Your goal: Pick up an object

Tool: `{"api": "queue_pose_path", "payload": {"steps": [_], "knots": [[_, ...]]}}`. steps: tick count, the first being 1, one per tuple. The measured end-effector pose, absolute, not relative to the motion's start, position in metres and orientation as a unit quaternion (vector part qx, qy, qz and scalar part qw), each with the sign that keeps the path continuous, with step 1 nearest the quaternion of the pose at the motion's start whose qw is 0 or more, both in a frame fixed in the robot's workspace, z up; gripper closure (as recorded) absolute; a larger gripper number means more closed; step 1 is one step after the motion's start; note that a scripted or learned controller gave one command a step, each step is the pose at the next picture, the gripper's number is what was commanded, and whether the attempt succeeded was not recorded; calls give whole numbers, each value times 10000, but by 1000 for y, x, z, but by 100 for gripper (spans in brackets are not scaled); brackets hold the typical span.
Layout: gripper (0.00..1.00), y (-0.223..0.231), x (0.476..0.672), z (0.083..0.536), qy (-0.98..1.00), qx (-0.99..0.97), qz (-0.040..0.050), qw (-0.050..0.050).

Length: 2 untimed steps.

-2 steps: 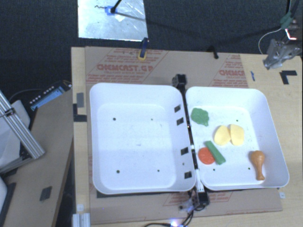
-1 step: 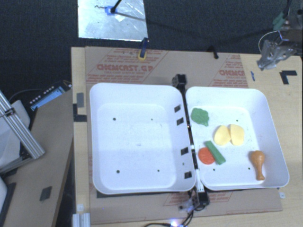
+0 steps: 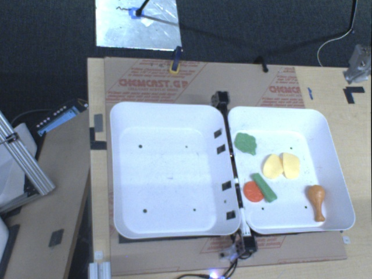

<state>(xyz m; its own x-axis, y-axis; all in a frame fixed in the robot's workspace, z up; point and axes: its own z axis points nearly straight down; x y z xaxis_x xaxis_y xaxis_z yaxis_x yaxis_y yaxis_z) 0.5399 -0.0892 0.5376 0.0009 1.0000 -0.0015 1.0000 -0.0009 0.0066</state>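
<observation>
So the stuff to grab is all in the right bin, spread over its middle and near-right part; a lumpy green piece sits furthest back, close to the bin's left wall; right of it and a bit nearer are two pale yellow pieces, side by side and touching; nearer again there's a flat red round piece with a green stick lying slanted across its right edge, so those two touch; over toward the near right corner is a brown drumstick-shaped thing, fat end pointing away, well apart from the rest

As for the pincer, honestly I can't tell if it's wide or narrow from this shot

The left bin sits right up against the right one; a row of small black clips runs down the seam where they meet; both bins rest on a brown cardboard sheet with red print on it, and that lies on the wooden bench; a yellow clamp holds the far edge of the cardboard; beyond the bench there's a shiny silver sheet on the dark floor; a thin white cable loops at the far right; a metal frame rail leans in at the left edge
</observation>
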Motion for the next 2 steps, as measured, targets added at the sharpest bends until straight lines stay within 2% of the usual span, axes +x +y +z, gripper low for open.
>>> {"api": "queue_pose_path", "payload": {"steps": [1, 2], "knots": [[100, -79, 559, 535, 7087, 7055, 10, 20], [100, -62, 521, 535, 7088, 7054, 10, 8]]}}
